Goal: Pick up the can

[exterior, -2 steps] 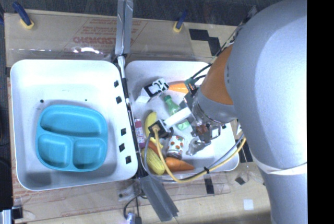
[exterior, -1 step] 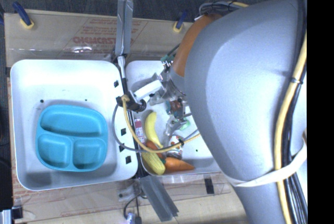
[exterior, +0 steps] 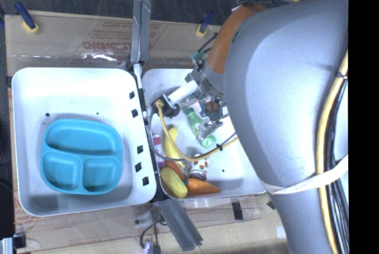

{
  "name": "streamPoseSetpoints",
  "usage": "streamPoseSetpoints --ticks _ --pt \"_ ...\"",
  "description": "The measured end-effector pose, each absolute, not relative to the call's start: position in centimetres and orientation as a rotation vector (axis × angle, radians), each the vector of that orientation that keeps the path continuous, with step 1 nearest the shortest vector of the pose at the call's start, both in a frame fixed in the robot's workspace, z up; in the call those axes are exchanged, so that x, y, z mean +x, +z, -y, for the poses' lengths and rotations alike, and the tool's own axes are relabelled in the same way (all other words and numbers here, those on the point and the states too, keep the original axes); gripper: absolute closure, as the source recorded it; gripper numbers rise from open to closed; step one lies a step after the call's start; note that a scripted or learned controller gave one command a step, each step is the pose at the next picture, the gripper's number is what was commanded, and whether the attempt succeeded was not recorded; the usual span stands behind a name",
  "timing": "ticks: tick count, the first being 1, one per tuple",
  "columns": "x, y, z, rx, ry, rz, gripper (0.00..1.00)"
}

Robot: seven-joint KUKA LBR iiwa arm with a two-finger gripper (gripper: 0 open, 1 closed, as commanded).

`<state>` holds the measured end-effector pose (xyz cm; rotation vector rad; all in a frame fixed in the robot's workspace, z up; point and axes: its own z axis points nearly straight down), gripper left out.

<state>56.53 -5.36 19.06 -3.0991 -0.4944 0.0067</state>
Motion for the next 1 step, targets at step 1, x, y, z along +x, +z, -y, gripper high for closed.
streamPoseSetpoints --ticks 1 --pt "57.7 19.09 1.75 -3.118 0.006 0.364 0.0"
